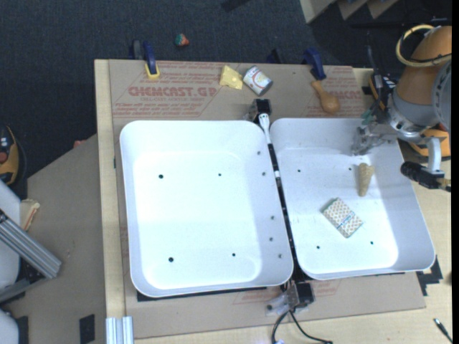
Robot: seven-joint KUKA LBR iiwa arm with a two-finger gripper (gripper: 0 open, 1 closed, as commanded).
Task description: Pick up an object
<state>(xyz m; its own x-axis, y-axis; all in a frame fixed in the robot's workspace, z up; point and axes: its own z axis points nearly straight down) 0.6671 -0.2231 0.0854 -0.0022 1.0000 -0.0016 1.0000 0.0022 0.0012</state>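
Two objects lie in the right bin [401,253]. One is a small tan cone [364,178], lying with its tip toward the front. The other is a flat patterned packet [342,217], white and pale blue, near the bin's middle. My gripper [363,140] hangs over the bin's far right corner, just behind the cone and apart from it. The grey arm with its orange band [429,57] comes in from the right. Nothing shows between the gripper's tips.
The left bin [136,192] stands beside the right one. Behind the bins on the cardboard lie a yellow piece [231,78], a small white can [257,81] and a wooden piece [327,99]. Blue clamps [150,58] hold the board's far edge.
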